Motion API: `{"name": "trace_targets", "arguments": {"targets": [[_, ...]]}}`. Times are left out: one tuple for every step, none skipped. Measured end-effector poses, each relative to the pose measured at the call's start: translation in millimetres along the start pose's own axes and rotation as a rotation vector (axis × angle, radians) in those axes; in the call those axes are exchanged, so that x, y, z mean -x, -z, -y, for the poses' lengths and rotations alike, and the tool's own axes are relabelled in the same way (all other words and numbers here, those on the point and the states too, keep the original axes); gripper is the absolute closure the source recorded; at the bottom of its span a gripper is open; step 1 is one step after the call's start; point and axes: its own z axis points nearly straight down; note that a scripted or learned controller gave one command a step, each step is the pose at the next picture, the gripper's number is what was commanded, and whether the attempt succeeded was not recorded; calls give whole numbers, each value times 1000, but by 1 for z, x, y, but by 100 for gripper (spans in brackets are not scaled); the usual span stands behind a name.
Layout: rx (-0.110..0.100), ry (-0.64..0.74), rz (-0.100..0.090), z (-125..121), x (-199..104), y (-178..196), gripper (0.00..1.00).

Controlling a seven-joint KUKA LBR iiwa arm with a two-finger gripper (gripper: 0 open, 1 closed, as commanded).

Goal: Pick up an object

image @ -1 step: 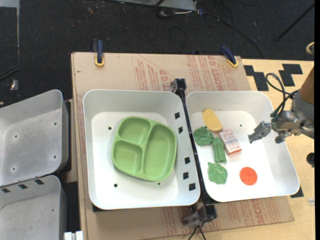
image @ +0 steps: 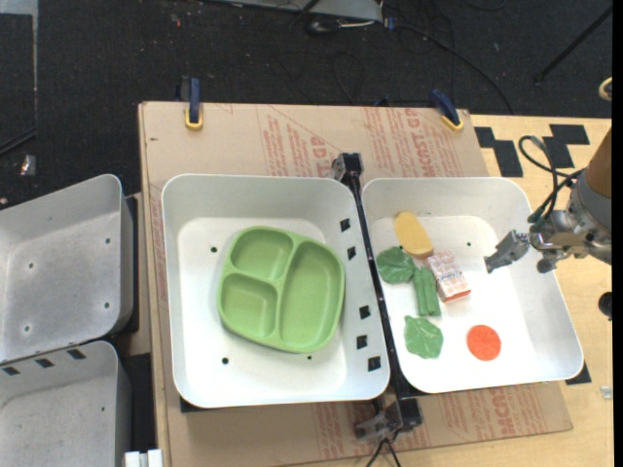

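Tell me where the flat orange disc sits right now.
The flat orange disc lies in the right white bin, near its front edge in the camera view, to the right of the green leaf-shaped piece and below the small red-and-white carton.

Grey metal arm point(image: 584, 224) with an orange band, black cables looping beside it

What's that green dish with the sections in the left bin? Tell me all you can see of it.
The green tray is a light-green plate of plastic look, rounded, with three hollows: two small ones on its left, one long one on its right. It lies flat, right side up, slightly turned, on the left bin's white floor. Its hollows hold nothing.
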Motion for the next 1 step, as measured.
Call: {"name": "trace_targets", "arguments": {"targets": [[-3,0,-2,-8,-4,-47,0]]}}
